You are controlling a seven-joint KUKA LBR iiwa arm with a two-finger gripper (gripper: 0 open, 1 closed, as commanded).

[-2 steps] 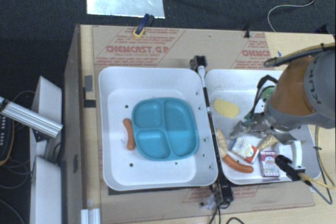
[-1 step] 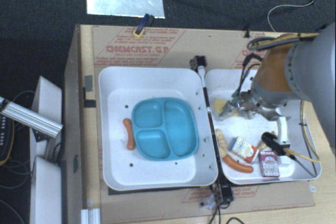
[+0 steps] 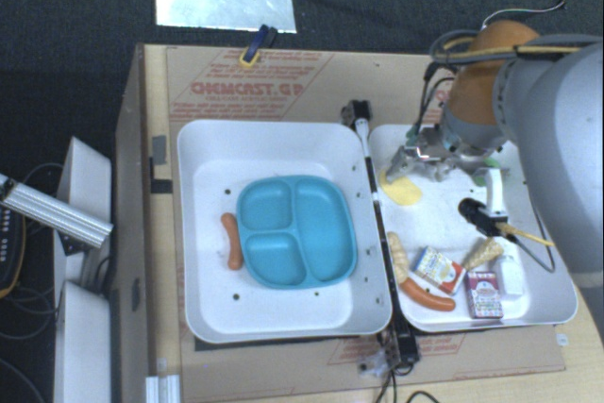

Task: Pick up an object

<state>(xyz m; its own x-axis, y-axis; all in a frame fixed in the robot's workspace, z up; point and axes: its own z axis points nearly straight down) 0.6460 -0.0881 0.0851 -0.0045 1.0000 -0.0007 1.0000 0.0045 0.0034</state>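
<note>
— pincer (image 3: 422, 158) first: where does it sit?

— low over the far left corner of the right bin (image 3: 559, 299), close to the wall that bin shares with the left bin (image 3: 200, 151). the grey arm (image 3: 557, 109) comes in from the right, with its orange band (image 3: 500, 42) above the wrist.

— apart, together, or clamped on something?

— i cannot tell; the wrist covers it from this angle.

— what is there to pick up?

— closest is a flat yellow piece (image 3: 404, 193), just on the near side of the pincer; i cannot tell whether they touch. further toward the near edge lies a bread roll (image 3: 397, 257) along the left wall, and a sausage (image 3: 427, 297) beside its near end. a small packet (image 3: 435, 267) lies just right of the roll, and a red carton (image 3: 483, 294) is near the front rim. a cone (image 3: 481, 252) lies tilted between the packet and the carton.

— and the left bin?

— a blue plate (image 3: 295, 231) with three sections sits in the middle. another sausage (image 3: 230, 241) lies just beside the plate's left edge, pointing front to back. both are well apart from the pincer.
</note>
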